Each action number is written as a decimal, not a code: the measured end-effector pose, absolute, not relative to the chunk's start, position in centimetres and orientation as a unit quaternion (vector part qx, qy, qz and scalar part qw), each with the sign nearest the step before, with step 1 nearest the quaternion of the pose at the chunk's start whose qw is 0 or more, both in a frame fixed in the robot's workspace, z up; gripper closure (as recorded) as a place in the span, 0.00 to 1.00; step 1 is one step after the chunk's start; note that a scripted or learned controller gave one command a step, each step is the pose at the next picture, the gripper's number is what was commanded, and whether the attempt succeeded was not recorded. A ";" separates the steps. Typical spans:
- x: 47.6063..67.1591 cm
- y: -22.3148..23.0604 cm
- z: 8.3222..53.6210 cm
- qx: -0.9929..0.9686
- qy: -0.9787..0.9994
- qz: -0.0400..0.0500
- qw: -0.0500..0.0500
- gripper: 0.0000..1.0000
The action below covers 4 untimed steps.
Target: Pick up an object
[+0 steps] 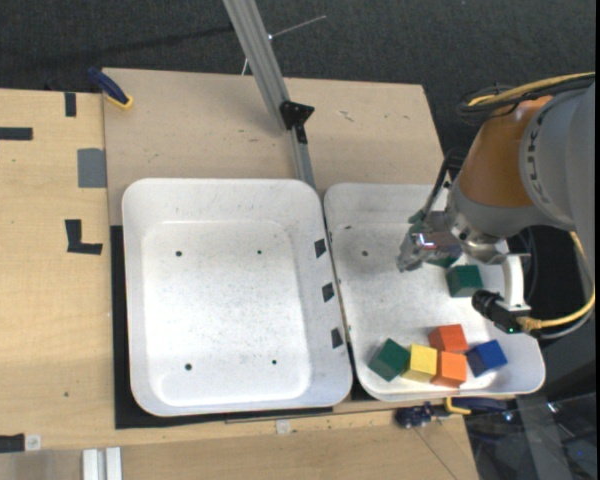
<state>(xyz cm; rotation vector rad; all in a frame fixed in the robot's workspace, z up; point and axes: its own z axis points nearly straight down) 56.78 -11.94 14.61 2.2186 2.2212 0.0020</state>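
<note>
I am reaching: my gripper [417, 251] hangs in the right bin [370, 268], just left of the green block [464, 280]. Grip state, I cannot tell. Next I must shift over that block.

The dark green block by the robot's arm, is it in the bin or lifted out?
In the bin. The dark green block rests on the floor of the right bin, beside the pincer, apart from the other blocks.
</note>
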 end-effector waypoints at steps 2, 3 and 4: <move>56.5 -12.0 21.7 0.707 0.708 0.000 0.000 1.00; 55.4 -5.7 22.1 0.705 0.710 0.000 -0.001 1.00; 54.1 -0.8 21.5 0.705 0.709 -0.001 -0.002 1.00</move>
